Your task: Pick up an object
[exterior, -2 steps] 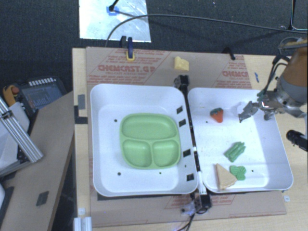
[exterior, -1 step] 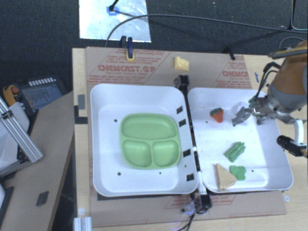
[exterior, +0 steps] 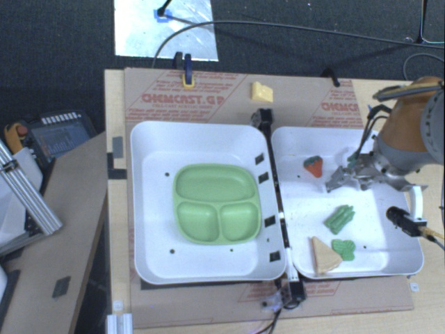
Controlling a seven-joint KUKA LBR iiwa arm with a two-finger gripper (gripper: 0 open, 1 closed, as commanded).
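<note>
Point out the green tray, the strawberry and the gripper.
green tray [exterior: 213,185]: camera view, top compartment's floor.
strawberry [exterior: 314,165]: camera view, red body.
gripper [exterior: 338,180]: camera view, between the fingertips.

The arm [exterior: 416,127] runs off the right edge, so only its orange band and wrist are on show. The gripper [exterior: 342,178] sits over the right bin [exterior: 396,256], and its fingers blur into a grey mass; whether they are spread or closed is impossible to tell. Just past the table's left edge, a metal rail [exterior: 28,193] is cut by the left border, and so is the keypad device [exterior: 49,138] beside it. At the table's front edge, a clamp and wires [exterior: 286,296] are too small and dark to make out. Cables [exterior: 427,12] leave at the top right corner.
</note>
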